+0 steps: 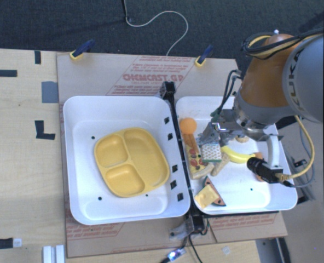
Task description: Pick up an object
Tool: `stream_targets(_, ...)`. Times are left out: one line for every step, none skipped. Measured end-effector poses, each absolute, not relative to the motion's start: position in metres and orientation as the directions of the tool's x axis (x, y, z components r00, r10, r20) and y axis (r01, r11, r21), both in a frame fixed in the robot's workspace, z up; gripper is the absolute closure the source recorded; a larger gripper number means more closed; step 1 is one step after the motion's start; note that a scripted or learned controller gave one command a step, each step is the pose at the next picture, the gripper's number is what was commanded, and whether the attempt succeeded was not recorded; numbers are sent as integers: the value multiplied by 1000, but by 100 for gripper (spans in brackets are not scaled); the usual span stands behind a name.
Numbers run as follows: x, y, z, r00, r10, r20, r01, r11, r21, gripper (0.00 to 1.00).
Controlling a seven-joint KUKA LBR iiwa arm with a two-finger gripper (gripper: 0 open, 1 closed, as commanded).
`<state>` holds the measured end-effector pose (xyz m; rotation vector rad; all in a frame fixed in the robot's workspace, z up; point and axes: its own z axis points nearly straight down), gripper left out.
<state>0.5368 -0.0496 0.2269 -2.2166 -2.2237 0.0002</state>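
My gripper point(212, 137) hangs low over the left part of the right bin point(260, 199), right above a small pale block with green dots point(210, 153). A yellow banana point(236, 156) lies just right of that block. An orange ball point(188, 126) sits at the bin's left wall, with a long patterned stick point(193, 155) below it. A yellow wedge with a dark edge point(208, 195) rests near the front left corner. A tan piece point(218, 167) lies under the block.
The left bin point(80, 147) holds a yellow divided plate point(131, 161). The arm's grey and orange body point(271, 81) covers the back right of the right bin. Blue clamps point(82, 49) hold the cardboard at the back.
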Motion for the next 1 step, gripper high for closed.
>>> stream_targets(537, -58, 234, -2, 1000, 1, 1000, 2, -2, 100)
